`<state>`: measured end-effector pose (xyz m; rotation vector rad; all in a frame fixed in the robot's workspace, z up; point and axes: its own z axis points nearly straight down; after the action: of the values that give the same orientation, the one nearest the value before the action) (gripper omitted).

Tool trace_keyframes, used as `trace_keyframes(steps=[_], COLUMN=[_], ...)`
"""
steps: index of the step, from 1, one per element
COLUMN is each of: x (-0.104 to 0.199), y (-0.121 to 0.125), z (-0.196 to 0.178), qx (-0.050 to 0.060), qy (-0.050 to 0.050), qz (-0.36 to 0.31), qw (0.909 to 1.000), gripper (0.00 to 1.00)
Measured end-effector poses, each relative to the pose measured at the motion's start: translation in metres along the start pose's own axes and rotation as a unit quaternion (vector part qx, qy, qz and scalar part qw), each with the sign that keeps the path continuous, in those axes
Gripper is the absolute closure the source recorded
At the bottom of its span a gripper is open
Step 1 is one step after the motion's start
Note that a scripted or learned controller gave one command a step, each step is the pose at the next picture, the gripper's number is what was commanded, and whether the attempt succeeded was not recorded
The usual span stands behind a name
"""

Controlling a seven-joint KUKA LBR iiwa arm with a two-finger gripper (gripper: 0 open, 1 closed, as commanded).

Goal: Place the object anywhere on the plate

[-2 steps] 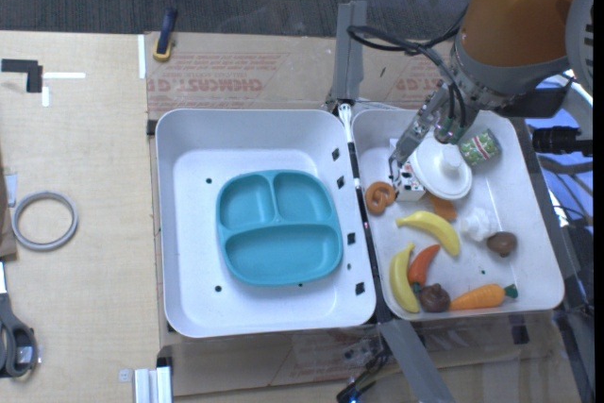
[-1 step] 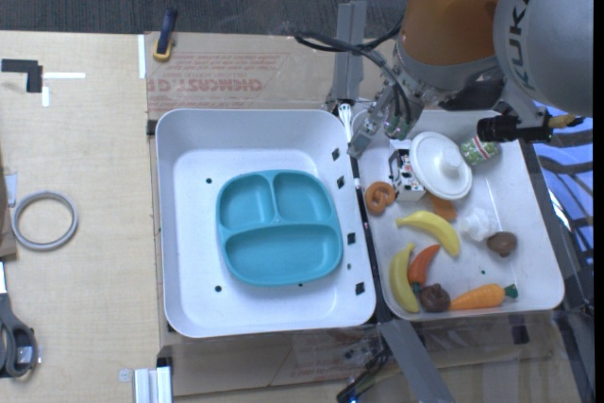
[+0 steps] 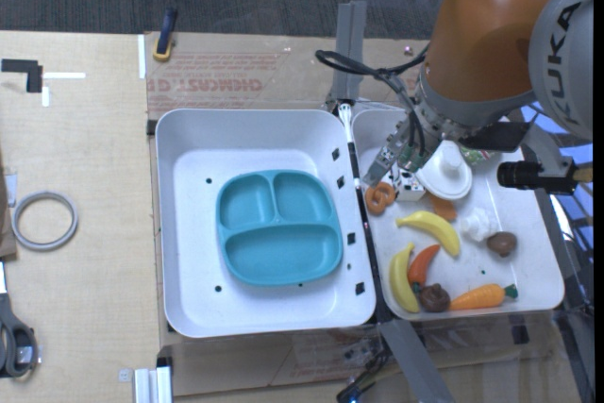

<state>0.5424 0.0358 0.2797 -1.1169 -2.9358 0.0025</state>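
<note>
In left bin, plate (image 3: 279, 227) (teal), wide bare margins

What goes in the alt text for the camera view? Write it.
A grey and orange robot arm reaches over the right white bin of toy food, its gripper beside a pretzel. The left bin holds a blue divided plate.

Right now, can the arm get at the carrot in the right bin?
Probably yes. The carrot lies near the front wall of the right bin with nothing on top of it. A dark round piece touches its left end, so the pincer, now at the bin's far side, may nudge that.
</note>
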Motion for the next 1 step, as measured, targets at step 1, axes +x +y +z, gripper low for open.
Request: trace_keyframes(steps=[1], x=[-0.0253], y=[0.0728], z=[0.0292], qx=[0.0], qy=[-0.001], qz=[-0.028], qw=[0.9996], gripper=[1.0])
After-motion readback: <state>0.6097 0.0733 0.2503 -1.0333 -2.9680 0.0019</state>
